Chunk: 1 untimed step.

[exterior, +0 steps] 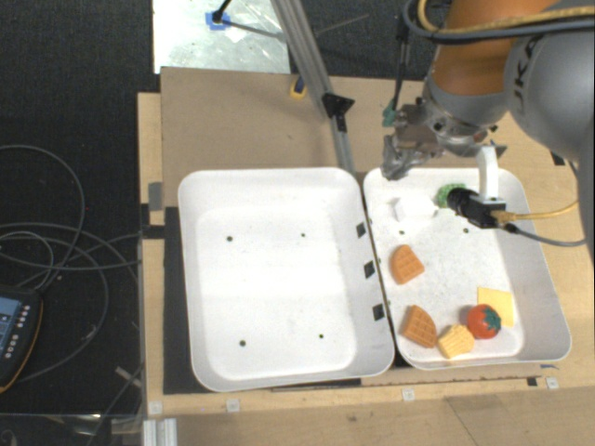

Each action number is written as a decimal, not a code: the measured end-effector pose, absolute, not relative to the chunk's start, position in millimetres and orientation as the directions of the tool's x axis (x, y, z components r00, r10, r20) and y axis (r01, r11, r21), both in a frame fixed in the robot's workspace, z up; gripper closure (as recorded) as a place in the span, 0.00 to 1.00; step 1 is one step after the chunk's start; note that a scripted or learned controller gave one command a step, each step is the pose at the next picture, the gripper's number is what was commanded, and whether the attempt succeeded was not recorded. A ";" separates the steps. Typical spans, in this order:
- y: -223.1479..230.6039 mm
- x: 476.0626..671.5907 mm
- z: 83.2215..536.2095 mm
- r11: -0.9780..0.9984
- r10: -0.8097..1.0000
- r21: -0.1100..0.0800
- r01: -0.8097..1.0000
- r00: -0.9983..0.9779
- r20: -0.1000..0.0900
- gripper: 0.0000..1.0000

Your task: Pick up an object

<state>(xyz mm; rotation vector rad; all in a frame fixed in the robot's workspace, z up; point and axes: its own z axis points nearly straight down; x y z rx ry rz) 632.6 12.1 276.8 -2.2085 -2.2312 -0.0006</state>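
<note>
The right bin (542,297) holds several small food toys. An orange biscuit-like piece (406,264) lies near the middle, and a second orange wedge (418,326) sits near the front. Beside that wedge are a yellow wedge (456,342), a red tomato-like toy (483,321) and a pale yellow block (496,300). A green toy (452,196) lies at the back, partly hidden by a black and white part on the arm. My gripper (398,167) hangs over the bin's back left corner, left of the green toy and well behind the orange pieces. Nothing is seen in it.
The left bin (270,249) lies beside the right one, joined by black clips (368,268). A grey tripod leg (311,59) slants down to the bins' back edge. A yellow cable (548,214) runs from the arm across the right bin's back right.
</note>
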 end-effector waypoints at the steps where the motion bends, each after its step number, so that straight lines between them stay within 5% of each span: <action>1: 59.1 604.9 249.2 0.010 1.000 -0.003 1.000 -0.010 0.002 1.00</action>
